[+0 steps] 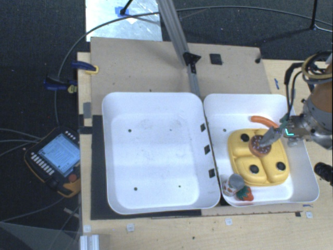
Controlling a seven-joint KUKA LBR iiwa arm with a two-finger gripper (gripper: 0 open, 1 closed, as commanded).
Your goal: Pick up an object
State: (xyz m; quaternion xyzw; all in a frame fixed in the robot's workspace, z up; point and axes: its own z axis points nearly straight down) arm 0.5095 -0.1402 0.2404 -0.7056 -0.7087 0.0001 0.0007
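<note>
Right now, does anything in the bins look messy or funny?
Nothing looks spilled or broken. The toys all sit in the right bin: a yellow toy with the gripper over it, an orange piece, and small bits bunched in the near corner.

Glossy yellow plastic toy [258,159], smooth white bins [156,104]

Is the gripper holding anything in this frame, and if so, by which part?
Cannot be told. The gripper is down over a brown ring on the yellow toy in the right bin, but the view is too coarse to show a hold.
</note>
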